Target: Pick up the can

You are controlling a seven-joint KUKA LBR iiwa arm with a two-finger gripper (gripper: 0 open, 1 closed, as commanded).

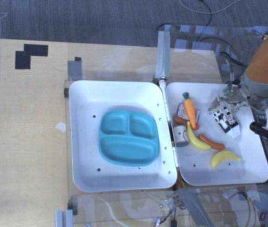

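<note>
Your tool (225,111) sits over the upper right part of the right bin (254,171), at the end of the grey arm (266,70) with its orange band; it looks like a small black-and-white block, and you cannot tell if it is clenched or released, nor if anything is in it; the can (181,137) lies low at the left wall of the right bin, just beside the divider, touching the yellow banana (196,140) on its right; well apart from the tool; a carrot (189,110) lies above it, tilted, over a small card; a red sausage (212,142) lies right of that banana; a second banana (224,158) sits lower right, apart; left bin (84,136) holds a blue divided tray (128,137), flat, centred; both bins rest on the table (25,126).
</note>
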